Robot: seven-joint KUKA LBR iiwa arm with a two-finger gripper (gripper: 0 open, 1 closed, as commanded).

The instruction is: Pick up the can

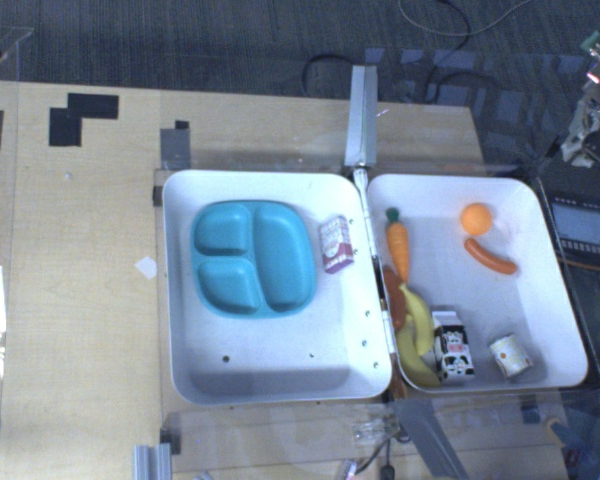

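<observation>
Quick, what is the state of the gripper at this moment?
Gripper: state cannot be told; the can lies untouched in the right bin.

On the tabletop (80, 268) two bins are set side by side, the left bin (270, 378) holding a divided plate (253, 257) with a small carton (336, 244) just to its right, the right bin (540, 268) holding a carrot (398, 247) and banana (414, 334) along its left wall, a box (452, 345) beside the banana, a can (510, 355) further right, and a ball (476, 218) just behind a sausage (491, 258).
</observation>
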